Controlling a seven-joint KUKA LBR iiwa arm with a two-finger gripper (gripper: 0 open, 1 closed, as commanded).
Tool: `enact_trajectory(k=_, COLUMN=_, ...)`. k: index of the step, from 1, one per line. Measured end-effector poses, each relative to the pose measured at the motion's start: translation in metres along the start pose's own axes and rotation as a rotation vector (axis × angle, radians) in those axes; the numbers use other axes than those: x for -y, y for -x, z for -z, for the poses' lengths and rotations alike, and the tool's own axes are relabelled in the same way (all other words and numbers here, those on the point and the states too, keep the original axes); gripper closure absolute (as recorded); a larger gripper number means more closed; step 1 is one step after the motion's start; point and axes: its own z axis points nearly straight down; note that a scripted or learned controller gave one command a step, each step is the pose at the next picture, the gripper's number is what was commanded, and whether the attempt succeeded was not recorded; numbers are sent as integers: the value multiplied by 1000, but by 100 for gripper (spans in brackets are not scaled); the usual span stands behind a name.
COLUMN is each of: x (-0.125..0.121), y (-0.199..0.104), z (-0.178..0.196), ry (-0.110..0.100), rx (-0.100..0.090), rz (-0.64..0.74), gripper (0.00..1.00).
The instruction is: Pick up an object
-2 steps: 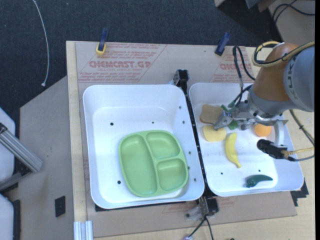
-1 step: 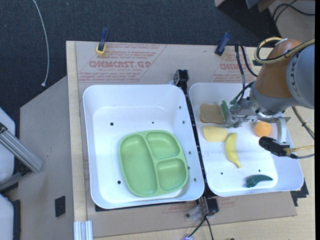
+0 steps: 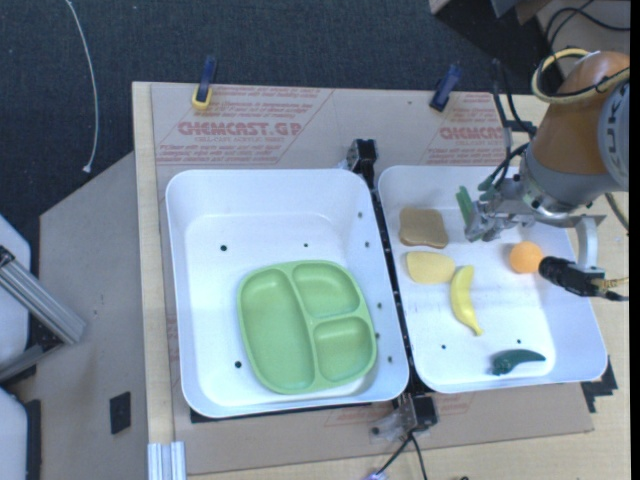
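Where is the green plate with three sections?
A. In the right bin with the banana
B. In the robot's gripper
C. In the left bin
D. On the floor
C. The green plate lies flat inside the left bin, while the banana and the other small things sit in the right bin.

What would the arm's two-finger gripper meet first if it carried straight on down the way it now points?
Most likely the bare white floor of the right-hand bin. The gripper points down beside the tan, bread-shaped slice, which lies just to its left in the camera view. Depth is unclear, so it might graze that slice's edge.
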Motion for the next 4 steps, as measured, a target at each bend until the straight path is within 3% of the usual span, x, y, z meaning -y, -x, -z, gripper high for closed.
enact_trajectory(k=2, x=2, y=-1, z=88, ry=1, rx=0, rz=2, gripper=100)
enact_trajectory(k=4, x=20, y=-107, z=69, ry=-8, rx=-4, rz=4, gripper=100)
